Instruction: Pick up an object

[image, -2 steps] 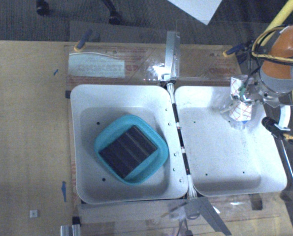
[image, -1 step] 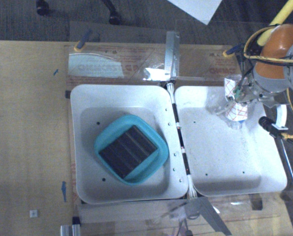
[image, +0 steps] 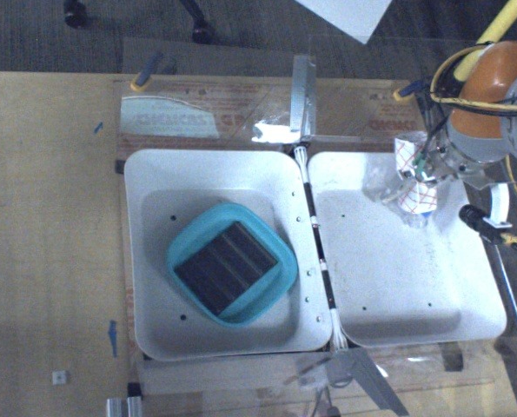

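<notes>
A teal square container with a dark ribbed top lies tilted in the middle of the left bin. A crumpled white packet with a red grid print and some clear wrap sits at the back right of the right bin. My gripper hangs at the upper edge of that packet, right against it, below the grey wrist and orange band. Cables and the wrist hide how the gripper meets the packet.
A metal divider with a white cable runs between the two bins. A black part of the arm juts over the right bin's right rim. Clamps and a metal bracket stand behind the bins on the wooden bench.
</notes>
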Robot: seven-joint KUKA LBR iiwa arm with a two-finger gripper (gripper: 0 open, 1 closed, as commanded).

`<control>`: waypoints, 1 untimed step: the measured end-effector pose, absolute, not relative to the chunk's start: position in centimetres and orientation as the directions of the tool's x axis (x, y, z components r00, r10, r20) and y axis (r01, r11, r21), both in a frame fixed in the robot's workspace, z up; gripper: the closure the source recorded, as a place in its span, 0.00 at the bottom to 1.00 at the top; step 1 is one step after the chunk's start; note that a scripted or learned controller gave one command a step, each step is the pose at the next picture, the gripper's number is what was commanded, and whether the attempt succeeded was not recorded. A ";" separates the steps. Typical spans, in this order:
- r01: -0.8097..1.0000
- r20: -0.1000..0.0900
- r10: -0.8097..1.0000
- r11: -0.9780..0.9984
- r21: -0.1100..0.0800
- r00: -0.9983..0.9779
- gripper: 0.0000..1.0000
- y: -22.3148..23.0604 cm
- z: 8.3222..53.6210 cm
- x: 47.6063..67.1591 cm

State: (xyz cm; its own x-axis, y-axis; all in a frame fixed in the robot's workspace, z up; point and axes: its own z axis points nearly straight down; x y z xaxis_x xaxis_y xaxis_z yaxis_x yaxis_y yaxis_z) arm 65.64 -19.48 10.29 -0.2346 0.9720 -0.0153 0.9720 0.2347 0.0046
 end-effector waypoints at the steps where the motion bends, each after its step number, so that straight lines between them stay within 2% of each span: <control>1: 0.961 -0.014 0.961 0.277 -0.007 -0.277 0.00 -19.7 10.3 66.0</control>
State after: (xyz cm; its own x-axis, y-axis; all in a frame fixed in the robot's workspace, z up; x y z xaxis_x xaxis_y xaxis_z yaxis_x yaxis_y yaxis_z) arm 66.05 -19.71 10.32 -0.2766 0.9609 -0.0139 0.9610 0.2765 -0.0073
